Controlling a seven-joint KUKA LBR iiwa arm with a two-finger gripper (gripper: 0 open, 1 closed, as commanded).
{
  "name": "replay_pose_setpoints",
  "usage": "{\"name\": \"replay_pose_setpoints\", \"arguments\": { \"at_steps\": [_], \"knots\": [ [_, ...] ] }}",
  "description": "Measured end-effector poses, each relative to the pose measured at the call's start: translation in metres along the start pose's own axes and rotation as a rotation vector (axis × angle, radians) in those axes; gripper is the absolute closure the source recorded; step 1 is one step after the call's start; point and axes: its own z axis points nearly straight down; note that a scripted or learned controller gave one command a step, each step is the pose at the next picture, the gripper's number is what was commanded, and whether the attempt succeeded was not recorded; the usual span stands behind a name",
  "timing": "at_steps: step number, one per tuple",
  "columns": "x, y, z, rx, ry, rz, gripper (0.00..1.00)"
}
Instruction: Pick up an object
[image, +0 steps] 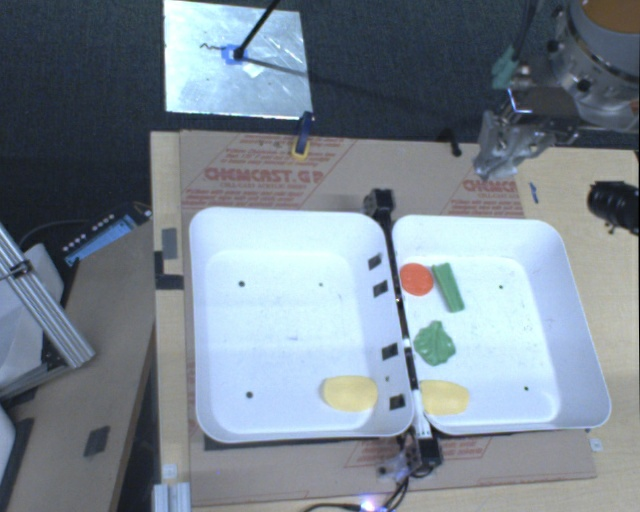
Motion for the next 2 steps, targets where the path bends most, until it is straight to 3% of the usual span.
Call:
{"name": "replay_pose_setpoints", "arguments": {
  "at_steps": [1, 2],
  "knots": [
    [-0.107, -0.015, -0.002, 0.011, -0.007, 0.015, 1.0],
    [-0.035, -0.046, 0.117, 0.026, -0.002, -0.004, 1.0]
  ]
}}
